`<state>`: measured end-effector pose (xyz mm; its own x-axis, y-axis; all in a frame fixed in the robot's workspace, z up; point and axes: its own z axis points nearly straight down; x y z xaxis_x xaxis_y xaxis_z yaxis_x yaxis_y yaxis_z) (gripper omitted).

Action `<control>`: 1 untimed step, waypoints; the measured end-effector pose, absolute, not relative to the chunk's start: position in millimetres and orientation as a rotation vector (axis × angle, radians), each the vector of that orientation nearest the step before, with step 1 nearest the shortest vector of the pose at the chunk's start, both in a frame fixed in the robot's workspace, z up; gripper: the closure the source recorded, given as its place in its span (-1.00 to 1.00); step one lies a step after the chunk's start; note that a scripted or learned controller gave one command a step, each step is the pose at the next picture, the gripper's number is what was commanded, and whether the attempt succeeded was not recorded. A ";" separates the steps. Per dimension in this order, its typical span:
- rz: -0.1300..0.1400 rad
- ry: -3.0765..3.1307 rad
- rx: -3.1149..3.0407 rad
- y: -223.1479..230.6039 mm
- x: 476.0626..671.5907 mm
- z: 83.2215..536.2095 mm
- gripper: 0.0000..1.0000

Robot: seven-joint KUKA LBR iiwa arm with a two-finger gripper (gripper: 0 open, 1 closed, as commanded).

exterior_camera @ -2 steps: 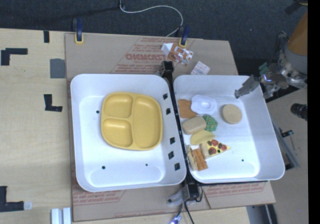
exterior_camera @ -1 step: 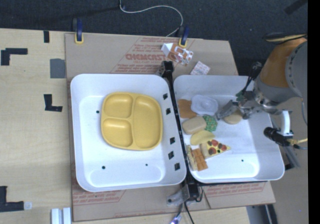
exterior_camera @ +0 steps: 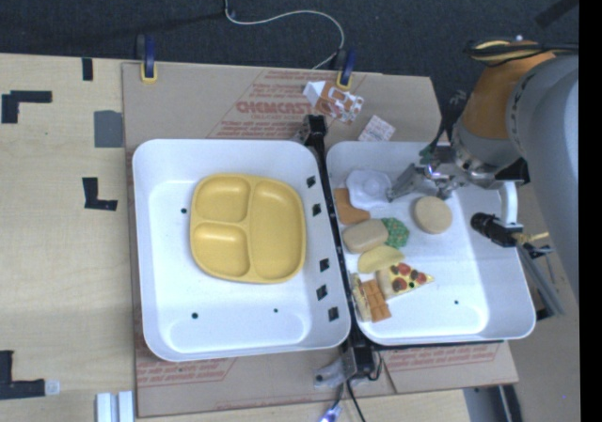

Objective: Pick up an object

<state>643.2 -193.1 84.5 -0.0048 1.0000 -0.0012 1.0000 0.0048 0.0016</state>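
Observation:
My gripper (exterior_camera: 415, 182) hangs over the far part of the right bin (exterior_camera: 489, 303), reaching in from the right. Just below it to the right lies a round tan biscuit (exterior_camera: 433, 215). Just left of it sits a pale, clear cup-like piece (exterior_camera: 371, 186). Further toy foods lie along the bin's left side: an orange-brown slab (exterior_camera: 348, 209), a beige bread roll (exterior_camera: 364, 236), a green broccoli (exterior_camera: 396, 232), a yellow piece (exterior_camera: 376, 258), a pizza slice (exterior_camera: 407, 279) and an orange waffle piece (exterior_camera: 371, 299). Nothing can be seen held in the gripper.
The left bin (exterior_camera: 165, 312) holds a yellow divided plate (exterior_camera: 248, 227). Black clips join the bins along their shared wall (exterior_camera: 324, 251). Paper tags (exterior_camera: 335, 102) and a cable (exterior_camera: 282, 18) lie behind the bins. The arm's grey and orange body (exterior_camera: 513, 101) looms at the right.

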 end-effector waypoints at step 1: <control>0.002 2.220 2.217 -223.9 601.0 86.5 -1.00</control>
<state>601.0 -223.9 86.5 -0.0012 1.0000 -0.0018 1.0000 0.0012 0.0035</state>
